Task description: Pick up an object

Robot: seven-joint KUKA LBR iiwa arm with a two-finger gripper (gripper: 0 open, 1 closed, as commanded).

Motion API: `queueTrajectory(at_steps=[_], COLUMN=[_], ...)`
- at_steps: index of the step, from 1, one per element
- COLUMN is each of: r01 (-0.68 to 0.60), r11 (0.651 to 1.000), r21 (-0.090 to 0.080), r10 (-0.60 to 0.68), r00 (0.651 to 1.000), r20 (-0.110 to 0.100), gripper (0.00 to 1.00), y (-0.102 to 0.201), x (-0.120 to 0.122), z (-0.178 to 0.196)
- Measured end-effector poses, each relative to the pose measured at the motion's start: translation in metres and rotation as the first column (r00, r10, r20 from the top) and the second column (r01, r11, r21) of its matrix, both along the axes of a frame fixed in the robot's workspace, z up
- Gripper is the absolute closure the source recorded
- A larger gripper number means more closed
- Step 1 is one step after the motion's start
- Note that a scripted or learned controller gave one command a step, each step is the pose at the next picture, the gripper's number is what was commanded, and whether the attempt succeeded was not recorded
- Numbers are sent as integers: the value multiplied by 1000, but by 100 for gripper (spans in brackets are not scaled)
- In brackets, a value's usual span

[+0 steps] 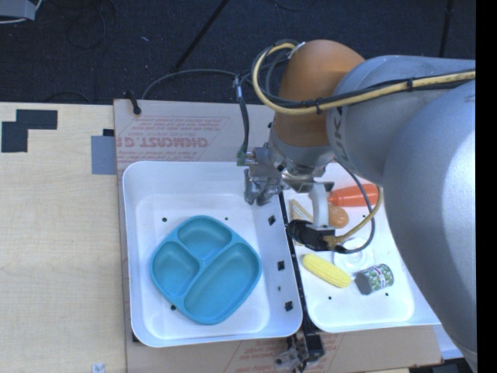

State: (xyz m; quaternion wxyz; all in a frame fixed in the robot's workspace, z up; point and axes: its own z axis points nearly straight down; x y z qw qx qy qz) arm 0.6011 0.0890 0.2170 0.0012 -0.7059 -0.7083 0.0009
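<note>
My gripper (pixel 261 186) hangs below the orange wrist band, over the back right corner of the left bin (pixel 140 208), close to the divider between the bins. A blue three-part plate (pixel 205 268) lies in the middle of that bin, in front and to the left of the gripper. The right bin (pixel 388 311) holds a yellow corn cob (pixel 326 270), an orange carrot (pixel 353 196), a small tan ball (pixel 338 217) and a small speckled can (pixel 375 278) lying on its side. Nothing shows between the gripper's tips.
The grey arm (pixel 419 162) covers the right bin's back and right side. A cardboard sheet (pixel 171 134) lies under both bins. A pale wooden bench top (pixel 54 239) stretches to the left.
</note>
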Motion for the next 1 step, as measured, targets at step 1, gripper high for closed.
queueTrajectory(at_steps=[1], r01=[0], r11=[1000], r21=[-1], r10=[0], r00=[1000], r20=[-1], gripper=[0], y=[-1], x=[0], z=[0])
